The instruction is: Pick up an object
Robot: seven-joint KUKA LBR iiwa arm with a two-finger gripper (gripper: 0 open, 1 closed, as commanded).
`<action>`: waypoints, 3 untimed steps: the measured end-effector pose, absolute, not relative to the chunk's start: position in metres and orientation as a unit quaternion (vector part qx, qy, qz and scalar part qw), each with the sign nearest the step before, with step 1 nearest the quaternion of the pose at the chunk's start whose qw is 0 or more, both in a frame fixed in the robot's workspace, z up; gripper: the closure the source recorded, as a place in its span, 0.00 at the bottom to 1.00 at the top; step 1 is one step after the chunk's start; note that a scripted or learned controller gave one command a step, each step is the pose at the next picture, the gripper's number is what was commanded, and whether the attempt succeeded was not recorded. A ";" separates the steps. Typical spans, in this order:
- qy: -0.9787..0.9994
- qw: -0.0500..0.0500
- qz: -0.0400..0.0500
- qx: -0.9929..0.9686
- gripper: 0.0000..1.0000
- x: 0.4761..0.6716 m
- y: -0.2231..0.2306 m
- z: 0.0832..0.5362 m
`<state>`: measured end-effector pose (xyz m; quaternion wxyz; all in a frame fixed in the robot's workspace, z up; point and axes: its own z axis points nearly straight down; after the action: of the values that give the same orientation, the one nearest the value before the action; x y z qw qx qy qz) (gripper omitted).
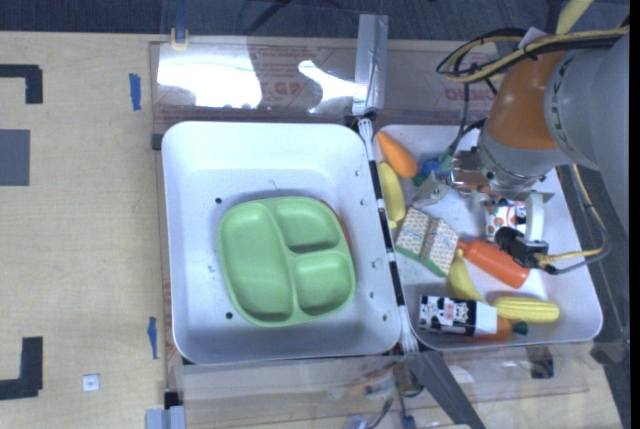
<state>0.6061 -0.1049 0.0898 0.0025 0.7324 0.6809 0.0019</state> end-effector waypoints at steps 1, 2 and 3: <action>0.694 -0.001 0.000 0.720 0.00 0.508 -0.127 0.140; 0.685 0.011 0.008 0.729 0.00 0.506 -0.117 0.124; 0.684 0.011 0.008 0.729 0.00 0.506 -0.117 0.124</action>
<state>0.5061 -0.1167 0.1243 0.0112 0.7289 0.6845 0.0075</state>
